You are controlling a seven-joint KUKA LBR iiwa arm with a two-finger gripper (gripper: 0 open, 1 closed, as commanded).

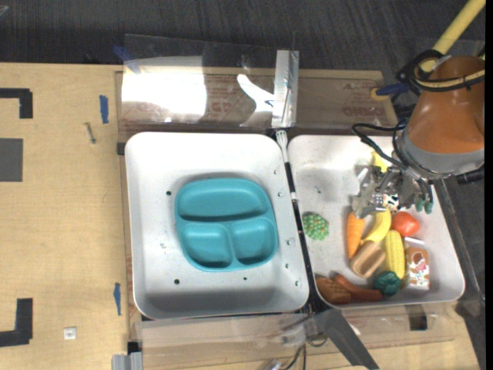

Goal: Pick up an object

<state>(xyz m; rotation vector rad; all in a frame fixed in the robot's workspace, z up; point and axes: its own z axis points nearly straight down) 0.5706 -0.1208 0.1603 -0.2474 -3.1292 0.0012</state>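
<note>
No readable brand or writing anywhere; the small carton [417, 264] at the right bin's lower right has a printed picture, text too small to make out.

Count: 2 white bins. Left bin [154, 168] holds 1 teal divided plate [225, 223] w/ 3 compartments. Right bin [327, 168] holds approx. 9 toy food items: 1 green bumpy ball [314, 224] alone near the divider, 1 carrot [353, 233], 1 banana [377, 225], 1 tomato [406, 224], 1 corn cob [395, 253], 1 hot-dog bun [368, 258], 1 brown sausage-like piece [348, 287] along the bottom edge, 1 dark green veg [389, 282], plus the carton. Most are bunched together, touching, in the bin's right half.

Gripper [377, 195] sits low over the top of that pile, just above the banana and carrot; can't tell if it's clenched or released, metal parts blur together. Nothing visibly held. Orange band of the arm [447, 118] looms over the bin's upper right corner, hiding part of the rim there.

Around: cardboard bench [54, 206] w/ black tape marks at left, clear plastic sheet [200, 91] behind the bins.
</note>
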